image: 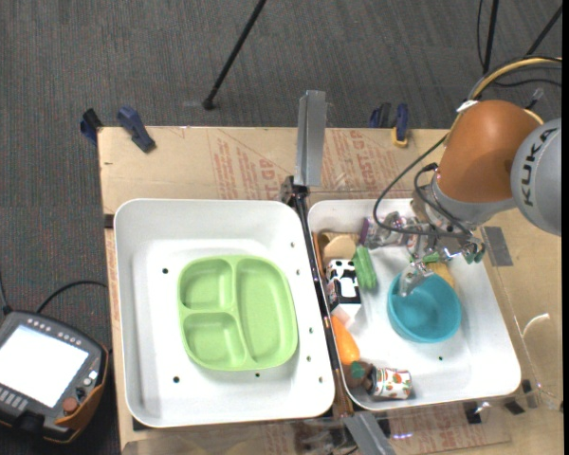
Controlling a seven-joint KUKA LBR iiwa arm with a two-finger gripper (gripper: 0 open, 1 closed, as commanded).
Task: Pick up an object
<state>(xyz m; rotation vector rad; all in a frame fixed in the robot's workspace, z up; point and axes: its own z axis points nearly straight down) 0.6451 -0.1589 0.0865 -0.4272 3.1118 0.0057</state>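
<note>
The claw (419, 275) hangs over the round blue plastic bowl (425, 311) at its 11 o'clock rim; whether it is open, I cannot tell.

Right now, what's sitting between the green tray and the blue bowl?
In the camera view, the black-and-white box and orange carrot lie between green tray and blue bowl.

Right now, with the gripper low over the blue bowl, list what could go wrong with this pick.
1. The gripper sits at the rim of the blue bowl; a thin curved rim may slip out of a two-finger grasp.
2. The bowl could tip or slide if the fingers push on the rim instead of straddling it.
3. The right bin is crowded: the green object and the black-and-white item lie close by and could get knocked.
</note>
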